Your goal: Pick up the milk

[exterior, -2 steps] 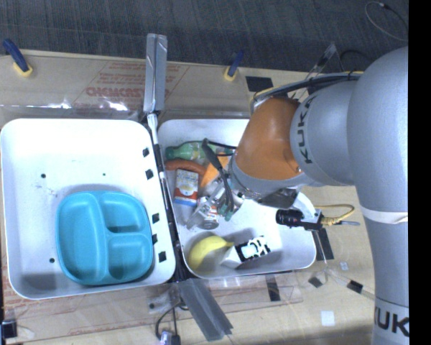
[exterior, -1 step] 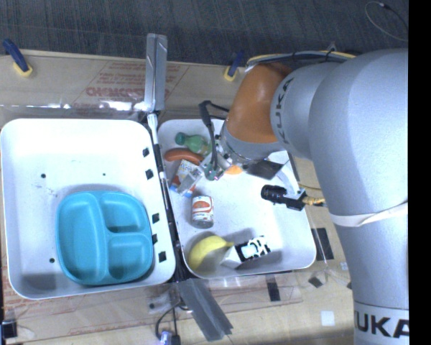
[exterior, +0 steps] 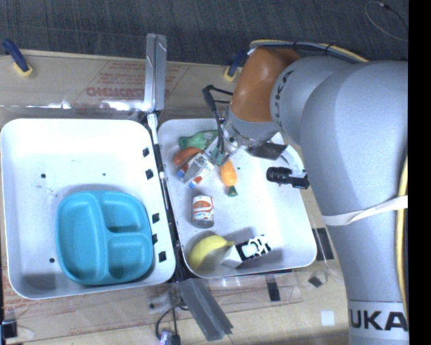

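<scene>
One small black-and-white milk carton [exterior: 253,249] lies on its side in the near part of the right white plastic bin [exterior: 296,221], close to the front wall. Just beside it, to the left and touching or nearly touching, sits one rounded yellow fruit [exterior: 207,250] in the bin's near left corner. Behind the fruit, towards the middle of the bin, one short red-and-white tin can [exterior: 202,210] stands apart from the carton.

Further back, a cluster of small things lies against the bin's far left side: one orange carrot-shaped piece [exterior: 229,172], one second orange piece [exterior: 185,155], one clear packet or bottle with a red end [exterior: 195,169] and one green item [exterior: 199,139]. They lie tightly together, some overlapping.

One gripper [exterior: 217,149] hangs over this cluster, well apart from the milk carton, with the grey arm's orange band [exterior: 255,85] directly above it. The wrist hides its tip, so I cannot tell whether it is spread, closed or pinching anything. Nothing lies on top of the carton.

One left white plastic bin [exterior: 29,164] holds one light-blue divided plastic tray [exterior: 104,236] with three compartments, lying flat in its near half.
</scene>
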Motion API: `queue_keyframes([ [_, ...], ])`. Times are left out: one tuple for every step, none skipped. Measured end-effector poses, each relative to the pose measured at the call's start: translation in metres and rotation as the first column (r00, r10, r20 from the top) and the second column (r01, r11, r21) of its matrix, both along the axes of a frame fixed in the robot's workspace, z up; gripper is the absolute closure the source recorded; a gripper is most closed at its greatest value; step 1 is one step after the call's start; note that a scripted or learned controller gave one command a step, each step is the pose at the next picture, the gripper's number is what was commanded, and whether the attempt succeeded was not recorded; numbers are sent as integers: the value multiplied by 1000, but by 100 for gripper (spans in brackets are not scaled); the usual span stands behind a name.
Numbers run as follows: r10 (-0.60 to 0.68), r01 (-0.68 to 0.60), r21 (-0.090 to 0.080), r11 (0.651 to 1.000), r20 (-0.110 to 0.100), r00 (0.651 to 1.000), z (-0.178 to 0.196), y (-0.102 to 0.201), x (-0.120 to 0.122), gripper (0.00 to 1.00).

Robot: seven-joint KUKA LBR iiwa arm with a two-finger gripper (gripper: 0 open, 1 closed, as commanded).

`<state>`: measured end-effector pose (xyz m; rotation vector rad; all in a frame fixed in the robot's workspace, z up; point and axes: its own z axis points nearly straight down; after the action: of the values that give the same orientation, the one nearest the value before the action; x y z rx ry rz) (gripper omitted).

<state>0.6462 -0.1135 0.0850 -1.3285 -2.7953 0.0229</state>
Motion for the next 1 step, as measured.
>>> queue_keyframes([
  [233,-233,-9,972,50,971,137,-68,-46,0],
])
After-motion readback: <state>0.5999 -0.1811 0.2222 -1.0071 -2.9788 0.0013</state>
